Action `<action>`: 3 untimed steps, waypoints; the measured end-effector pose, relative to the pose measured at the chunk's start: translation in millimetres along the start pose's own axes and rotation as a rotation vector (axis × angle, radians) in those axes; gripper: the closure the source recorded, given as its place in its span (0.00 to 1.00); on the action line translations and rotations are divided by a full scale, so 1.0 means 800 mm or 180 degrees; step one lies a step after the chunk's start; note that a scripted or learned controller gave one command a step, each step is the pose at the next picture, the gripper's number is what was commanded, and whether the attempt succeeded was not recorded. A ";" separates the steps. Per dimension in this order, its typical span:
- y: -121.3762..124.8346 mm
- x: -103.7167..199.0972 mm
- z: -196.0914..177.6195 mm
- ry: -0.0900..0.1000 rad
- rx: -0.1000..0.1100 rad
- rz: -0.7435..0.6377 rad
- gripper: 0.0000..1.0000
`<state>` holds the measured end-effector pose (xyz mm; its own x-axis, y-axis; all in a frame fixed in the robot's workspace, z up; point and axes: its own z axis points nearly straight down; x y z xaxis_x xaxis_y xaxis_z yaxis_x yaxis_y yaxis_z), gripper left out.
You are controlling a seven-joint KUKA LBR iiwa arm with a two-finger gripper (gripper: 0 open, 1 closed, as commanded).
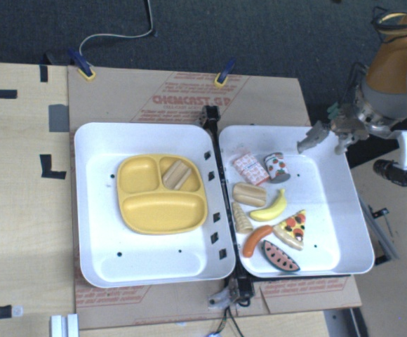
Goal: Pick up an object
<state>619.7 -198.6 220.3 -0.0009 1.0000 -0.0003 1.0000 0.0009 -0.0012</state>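
I see the gripper (324, 136) hanging over the right bin's (344, 209) far right rim, fingers spread and pinching nothing. The toy food waits in that bin: a banana (271, 208), pizza slice (292, 229), hot dog (253, 240) and watermelon slice (281, 256).

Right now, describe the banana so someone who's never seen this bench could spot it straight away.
Look in the right-hand white bin, where the toy food is heaped. The banana lies near the middle of that pile, just below a tan bread roll and above a pizza slice. It is the one plain yellow, curved piece there.
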 end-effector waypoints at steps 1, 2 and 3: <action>0.025 -0.016 0.153 0.0000 0.0008 -0.0001 0.00; 0.026 0.021 0.167 -0.0014 -0.0014 0.0000 0.00; 0.063 0.063 0.168 -0.0003 -0.0017 -0.0007 0.00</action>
<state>669.7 -147.8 85.6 -0.0030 1.0000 -0.0014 1.0000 0.0030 0.0040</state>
